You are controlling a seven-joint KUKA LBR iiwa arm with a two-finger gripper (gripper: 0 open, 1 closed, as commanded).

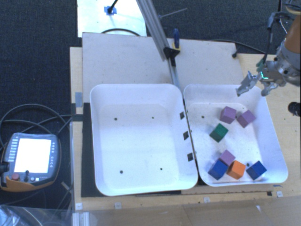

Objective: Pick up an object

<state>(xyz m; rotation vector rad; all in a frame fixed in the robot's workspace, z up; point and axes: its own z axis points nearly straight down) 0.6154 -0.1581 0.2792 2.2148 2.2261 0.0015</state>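
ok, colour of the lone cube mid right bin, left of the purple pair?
Green cube, clear in the camera view.

The arm [292, 41] is cut off by the right edge of the picture. The orange block [236, 169] hides part of a purple block [227, 157]. At the lower left, the hand screen's [29, 161] buttons are too small to read.

Arm comes in from 3 o'clock. Gripper [255, 85] sits up high at 2 o'clock, fingers apart, holding nothing.
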